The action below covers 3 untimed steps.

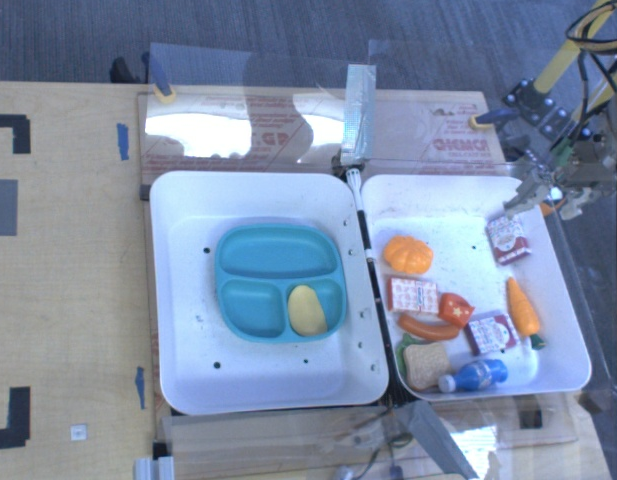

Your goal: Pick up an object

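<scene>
The right bin (563,268) holds several toy foods: an orange pumpkin-like piece (408,255), a small red and white carton (506,239), a carrot (523,308), a white and red box (413,294), a red pepper (455,309), a sausage (426,326), a purple box (488,333), a bread slice (423,364) and a blue bottle (474,376). My gripper (525,196) hangs over the bin's far right corner, just above and beside the small carton. Nothing can be seen held in it.
The left bin (178,268) holds a teal divided plate (278,258) with a yellow potato-like piece (307,310) in its front right compartment. Clear plastic walls and a taped post (358,108) stand behind the bins. Yellow cables (578,38) run above the arm.
</scene>
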Each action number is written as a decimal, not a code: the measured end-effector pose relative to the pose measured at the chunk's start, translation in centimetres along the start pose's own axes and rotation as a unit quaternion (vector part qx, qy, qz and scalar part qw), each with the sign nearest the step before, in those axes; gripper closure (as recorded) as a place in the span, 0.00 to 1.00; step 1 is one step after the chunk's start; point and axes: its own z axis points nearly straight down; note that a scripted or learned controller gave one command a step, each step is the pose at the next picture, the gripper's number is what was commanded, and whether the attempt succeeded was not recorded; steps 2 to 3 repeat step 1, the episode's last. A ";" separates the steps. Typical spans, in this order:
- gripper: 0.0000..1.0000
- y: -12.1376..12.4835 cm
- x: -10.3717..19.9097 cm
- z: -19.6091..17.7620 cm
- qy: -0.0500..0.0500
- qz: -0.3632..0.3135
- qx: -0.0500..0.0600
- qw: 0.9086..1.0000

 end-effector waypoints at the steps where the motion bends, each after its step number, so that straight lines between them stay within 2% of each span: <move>1: 0.00 3.2 -2.7 17.4 0.006 -0.018 0.005 1.000; 3: 0.00 3.2 -2.7 17.4 0.006 -0.018 0.005 1.000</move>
